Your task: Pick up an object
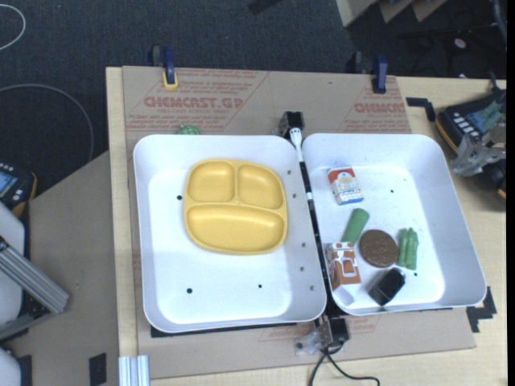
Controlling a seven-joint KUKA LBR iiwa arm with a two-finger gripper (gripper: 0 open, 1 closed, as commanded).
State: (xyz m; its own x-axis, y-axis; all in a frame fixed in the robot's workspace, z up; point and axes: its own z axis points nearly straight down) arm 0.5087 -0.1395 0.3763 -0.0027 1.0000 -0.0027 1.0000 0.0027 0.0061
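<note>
The right bin (418, 155) holds several small objects. A small white and orange carton (344, 186) lies near its back. A green cylinder (355, 224) lies in the middle, beside a brown round disc (378, 248). A green ridged piece (409, 248) rests to the right of the disc. An orange and white packet (344, 264) sits at the bin's left wall, and a black block (387, 286) lies near the front edge.
The left bin (161, 256) carries a yellow divided plate (236, 206). Blue clamps (168, 64) (380, 74) hold the cardboard sheet at the back. Dark equipment (475, 131) sits at the far right of the bench. Cables run along the seam between the bins.
</note>
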